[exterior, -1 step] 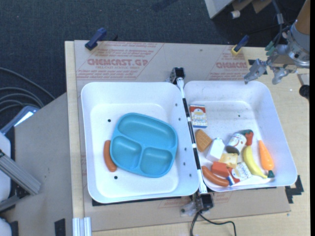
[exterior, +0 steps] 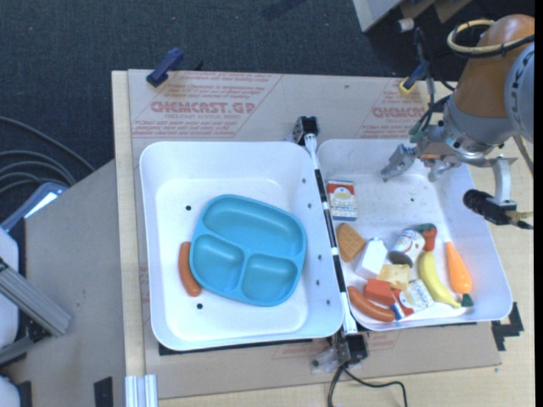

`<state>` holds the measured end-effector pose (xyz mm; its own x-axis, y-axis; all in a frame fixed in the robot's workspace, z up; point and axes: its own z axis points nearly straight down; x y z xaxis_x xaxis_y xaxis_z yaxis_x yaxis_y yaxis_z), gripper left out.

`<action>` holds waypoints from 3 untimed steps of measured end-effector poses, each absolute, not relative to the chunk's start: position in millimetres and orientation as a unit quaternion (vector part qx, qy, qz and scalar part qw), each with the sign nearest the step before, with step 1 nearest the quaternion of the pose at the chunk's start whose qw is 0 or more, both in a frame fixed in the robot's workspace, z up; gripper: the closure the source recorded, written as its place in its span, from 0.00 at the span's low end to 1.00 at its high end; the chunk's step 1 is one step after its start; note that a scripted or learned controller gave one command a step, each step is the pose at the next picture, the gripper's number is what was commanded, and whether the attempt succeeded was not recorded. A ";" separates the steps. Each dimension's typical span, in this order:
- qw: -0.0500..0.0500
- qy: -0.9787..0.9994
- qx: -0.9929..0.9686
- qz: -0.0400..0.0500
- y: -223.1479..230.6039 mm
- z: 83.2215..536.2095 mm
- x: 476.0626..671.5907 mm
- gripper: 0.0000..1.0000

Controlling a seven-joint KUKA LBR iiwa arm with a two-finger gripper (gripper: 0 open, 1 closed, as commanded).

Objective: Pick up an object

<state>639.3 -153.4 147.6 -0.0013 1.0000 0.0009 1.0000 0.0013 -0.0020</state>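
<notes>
Toy food (exterior: 399,274) sits piled at 5 o'clock in the right bin (exterior: 488,253); gripper (exterior: 416,161), fingers spread and holding nothing, hovers at 12. Pick not started.

so the arm (exterior: 496,75) comes in from the top right, grey body with that orange band sitting just above the wrist. wrist is angled down and to the left, with some cables looped around it. The gripper (exterior: 417,166) hangs low off the end, two metal fingers (exterior: 397,163) splayed apart like a wide V, nothing between them. One finger points out to the left, the other sits more under the wrist, tips aimed downward.
</notes>
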 end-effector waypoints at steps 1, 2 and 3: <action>0.001 -0.706 -0.708 0.001 -195.5 84.1 541.3 0.00; -0.001 -0.707 -0.707 0.000 -194.9 94.2 542.3 1.00; 0.001 -0.708 -0.707 0.000 -141.9 144.0 523.1 1.00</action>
